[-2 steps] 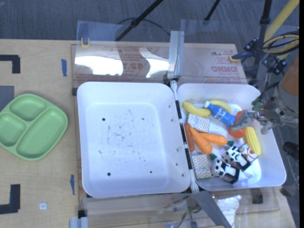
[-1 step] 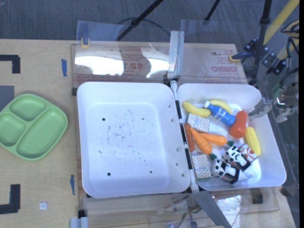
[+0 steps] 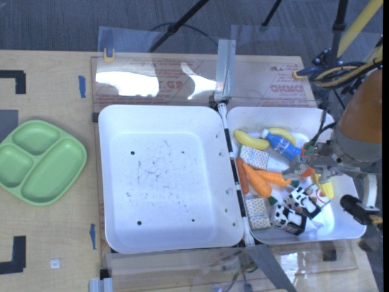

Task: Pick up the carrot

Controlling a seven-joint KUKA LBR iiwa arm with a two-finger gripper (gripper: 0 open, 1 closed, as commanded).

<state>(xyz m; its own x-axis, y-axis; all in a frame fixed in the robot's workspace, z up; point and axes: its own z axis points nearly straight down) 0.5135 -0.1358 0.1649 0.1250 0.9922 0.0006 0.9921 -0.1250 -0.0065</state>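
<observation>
Carrot, an orange tapered plastic vegetable [image 3: 262, 178], lies in the right-hand shallow white bin [image 3: 340, 224], near its left wall, with a second orange piece [image 3: 245, 176] slanting just beside it, so which piece is the true target is hard to judge. Around it the bin is crowded: a yellow toy banana [image 3: 250, 140] sits above, a blue plastic bottle with a white cap [image 3: 281, 145] lies to the upper right, a pale checkered packet [image 3: 254, 157] touches the carrot's upper side, and a black-and-white patterned toy [image 3: 292, 208] lies below right.

The grey arm with its orange band hangs over the bin's right part, and the gripper [image 3: 307, 169] sits just right of the carrot's thin end; whether it is released or clenched, I cannot tell, and nothing is visibly held.

Risks, as I judge them: the closing grip may catch the bottle or the patterned toy instead; a grip on the narrow tip could slip off the smooth taper; a descent could jam against neighbours. The left white bin [image 3: 121, 224] and the green divided plate [image 3: 18, 181] on the wooden worktop [image 3: 48, 84] lie well apart.
</observation>
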